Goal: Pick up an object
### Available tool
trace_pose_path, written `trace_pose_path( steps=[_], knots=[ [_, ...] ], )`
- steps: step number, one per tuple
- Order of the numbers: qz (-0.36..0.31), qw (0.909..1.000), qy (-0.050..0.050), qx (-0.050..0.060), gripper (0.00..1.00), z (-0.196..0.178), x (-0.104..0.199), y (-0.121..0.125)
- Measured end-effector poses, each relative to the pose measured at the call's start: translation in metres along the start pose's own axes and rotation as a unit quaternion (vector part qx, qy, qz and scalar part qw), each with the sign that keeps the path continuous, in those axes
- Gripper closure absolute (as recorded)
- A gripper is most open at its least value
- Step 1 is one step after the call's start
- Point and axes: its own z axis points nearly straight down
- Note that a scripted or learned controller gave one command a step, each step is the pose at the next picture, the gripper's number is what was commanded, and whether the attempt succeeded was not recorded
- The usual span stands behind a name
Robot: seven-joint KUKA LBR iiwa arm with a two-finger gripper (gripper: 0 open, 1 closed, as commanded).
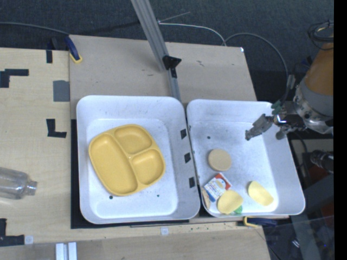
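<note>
My gripper (267,132) hangs over the upper right part of the right bin (282,167), open, with nothing between its fingers. Below and left of it a tan round disc (219,160) lies on the bin floor. Along the bin's front edge lie a small white packet with red and blue print (216,187), a yellow lump (230,201) and a second yellow lump (260,193). The gripper is apart from all of them.
The left bin (87,199) holds a yellow three-compartment plate (126,158). A metal pole (154,31) slants in from the top to the bins' back edge. A clear bottle (16,183) lies on the bench at far left. Cables run behind the right bin.
</note>
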Motion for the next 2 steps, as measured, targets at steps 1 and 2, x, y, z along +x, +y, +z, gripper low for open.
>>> trace_pose_path(
  steps=[1,2],
  knots=[
    [0.000,1.0000,-0.001,0.003,0.00,0.084,0.003,0.067],
    [0.000,1.0000,-0.001,0.003,0.00,0.198,-0.003,0.121]
  ],
)
